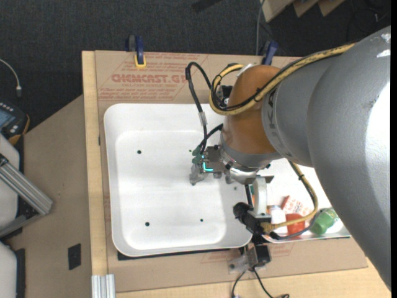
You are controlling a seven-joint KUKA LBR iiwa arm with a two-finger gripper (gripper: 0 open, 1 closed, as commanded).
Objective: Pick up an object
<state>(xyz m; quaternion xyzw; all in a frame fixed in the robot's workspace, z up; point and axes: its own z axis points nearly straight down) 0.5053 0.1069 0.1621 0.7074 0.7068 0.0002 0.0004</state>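
Note:
My gripper (198,171) hangs low over the right part of the left white bin (124,135), close to the wall it shares with the right bin. A small green light glows on its body. Below the wrist, a few objects lie in the near corner of the right bin (304,236): a green rounded object (323,222), a red and white packet (289,202), a small white tube (277,216) and an orange piece (296,226). The arm's orange band (248,113) and grey body hide most of the right bin.
Both bins rest on a brown cardboard sheet (161,73) held by blue clamps (138,48) at the far edge. Black and yellow cables (205,98) loop around the wrist. A metal rail (22,188) lies off the bench at the left.

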